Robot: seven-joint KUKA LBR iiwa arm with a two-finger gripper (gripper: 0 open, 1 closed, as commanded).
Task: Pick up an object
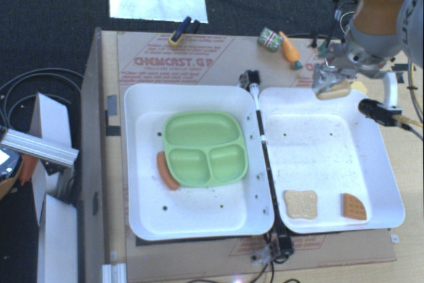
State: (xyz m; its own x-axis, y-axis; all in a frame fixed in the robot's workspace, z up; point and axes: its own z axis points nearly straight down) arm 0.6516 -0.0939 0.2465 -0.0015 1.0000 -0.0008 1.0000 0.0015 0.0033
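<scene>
Tool (pixel 331 84) closed on a tan, flat bread-like piece (pixel 334 91) — light, stiff, thin — gripped by one edge, slip-prone.

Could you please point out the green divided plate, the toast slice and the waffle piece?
Green divided plate (pixel 205 148): camera view, its middle.
Toast slice (pixel 301 204): camera view, its centre.
Waffle piece (pixel 354 207): camera view, its centre.

Dark carpet floor (pixel 53 3) around a cardboard-topped bench (pixel 199 56), evenly lit.
</scene>
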